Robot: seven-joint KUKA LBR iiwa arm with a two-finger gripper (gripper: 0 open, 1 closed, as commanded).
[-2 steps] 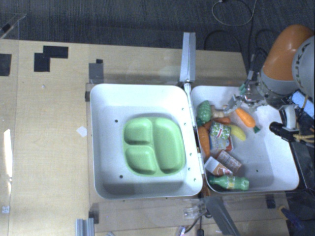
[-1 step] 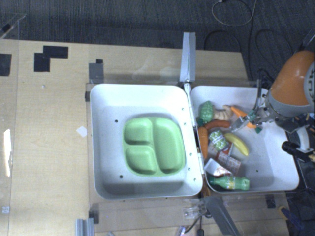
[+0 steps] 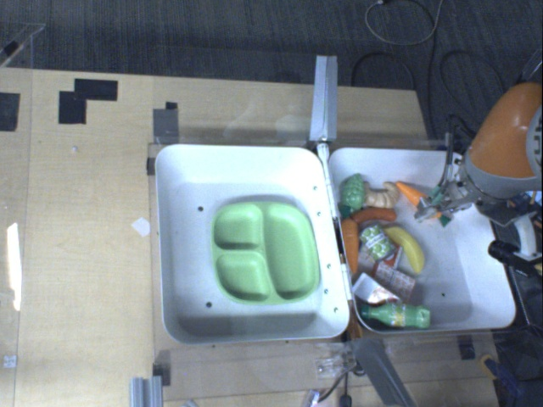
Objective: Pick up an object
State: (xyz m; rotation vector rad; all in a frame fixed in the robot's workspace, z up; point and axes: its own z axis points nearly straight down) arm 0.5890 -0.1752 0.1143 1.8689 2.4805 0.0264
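Landmark = the right bin (image 3: pixel 475 303), which sits touching the left bin (image 3: pixel 182 253) on the wooden bench (image 3: pixel 76 227). The arm (image 3: pixel 509 142), grey w/ orange band, comes in over the right bin's upper right corner, and the hand (image 3: pixel 441 203) hangs over the bin's upper middle, just right of the toy pile. Can't tell how wide the hand stands: it's small and blurred here, nothing clearly seen in it. Objects to pick all crowd the right bin's left half. At its top left corner is a green broccoli-like piece (image 3: pixel 353 195), w/ a beige piece (image 3: pixel 382 196) touching its right side. An orange carrot-like piece (image 3: pixel 410 193) lies just right of that, nearest the hand. Below those, a reddish-brown sausage (image 3: pixel 373 215) lies across. An orange stick (image 3: pixel 349 246) runs along the bin's left wall. A yellow banana (image 3: pixel 409 248) lies tilted toward the bin's middle, beside a green-and-white packet (image 3: pixel 375 242). Lower down is a dark red packet (image 3: pixel 394 276), then a white piece (image 3: pixel 372 292), and a green bottle (image 3: pixel 399 315) lies on its side against the bin's front wall. The right half of the right bin is bare white floor. In the left bin, a green 3-compartment tray (image 3: pixel 265 251) sits about centre.
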